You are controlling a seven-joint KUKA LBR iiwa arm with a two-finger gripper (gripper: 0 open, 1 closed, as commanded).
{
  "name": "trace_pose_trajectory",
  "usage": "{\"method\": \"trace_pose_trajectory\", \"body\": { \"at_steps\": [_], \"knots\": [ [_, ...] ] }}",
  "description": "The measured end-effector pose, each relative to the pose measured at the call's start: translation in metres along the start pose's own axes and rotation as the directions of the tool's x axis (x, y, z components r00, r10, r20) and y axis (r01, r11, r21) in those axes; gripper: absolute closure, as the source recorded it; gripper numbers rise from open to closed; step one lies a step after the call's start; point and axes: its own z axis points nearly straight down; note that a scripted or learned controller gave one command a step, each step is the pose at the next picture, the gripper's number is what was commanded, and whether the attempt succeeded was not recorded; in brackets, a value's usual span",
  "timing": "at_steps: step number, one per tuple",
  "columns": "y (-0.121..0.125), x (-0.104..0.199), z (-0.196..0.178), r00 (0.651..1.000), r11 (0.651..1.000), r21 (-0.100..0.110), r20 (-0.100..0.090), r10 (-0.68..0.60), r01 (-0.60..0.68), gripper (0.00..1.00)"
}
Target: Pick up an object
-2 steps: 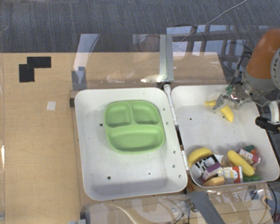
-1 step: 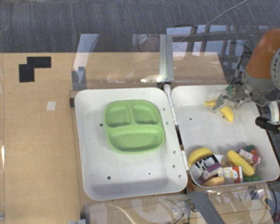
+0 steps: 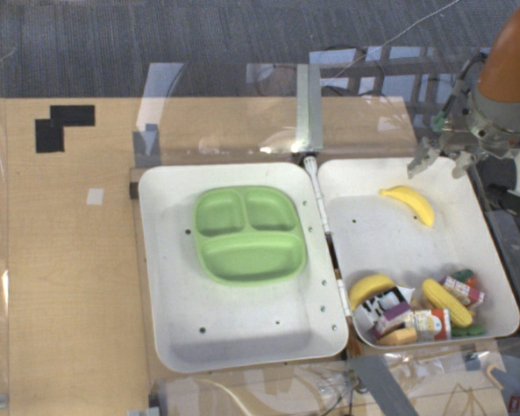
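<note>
Your gripper (image 3: 439,159) hangs spread and empty; at its 7 o'clock lies 1 curved yellow banana (image 3: 410,203), smooth, unpeeled.

My wrist (image 3: 508,71) carries a broad, rounded orange band with a smooth matte surface, and just beneath that band sits a pale grey ring that narrows toward the tool end. Below the ring, my gripper (image 3: 439,159) is built of thin grey metal parts, with two slim light-coloured fingers (image 3: 420,160) that look almost white at their tips. Beside the orange band, a dark cable loops along the grey housing, and small dark fittings cluster where the finger mount meets the ring.
</note>
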Motion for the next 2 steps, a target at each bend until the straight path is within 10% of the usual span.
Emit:
{"method": "trace_pose_trajectory", "body": {
  "at_steps": [1,2],
  "knots": [
    [0.014,-0.008,0.039,0.984,0.984,0.003,0.000,0.181,-0.181,0.00],
    [0.015,-0.012,0.108,0.997,0.997,0.003,-0.002,0.079,-0.079,0.00]
  ]
}}
